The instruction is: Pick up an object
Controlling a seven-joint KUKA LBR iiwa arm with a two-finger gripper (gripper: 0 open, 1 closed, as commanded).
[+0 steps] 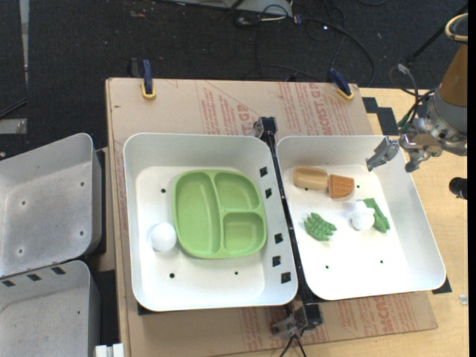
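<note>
Left bin (141,274): one green plate (220,213), one white ball (161,236) (touching it); jaws' state unclear.

A dark speckled floor (67,43) lies beyond the desk (216,103), strewn with black cables (327,21). Blue-and-yellow clamps (147,78) grip the desk's far edge. Spare white trays (44,192) sit left.

Two white bins (137,199) on cardboard sheet (216,99); blue clamps (147,76).
</note>
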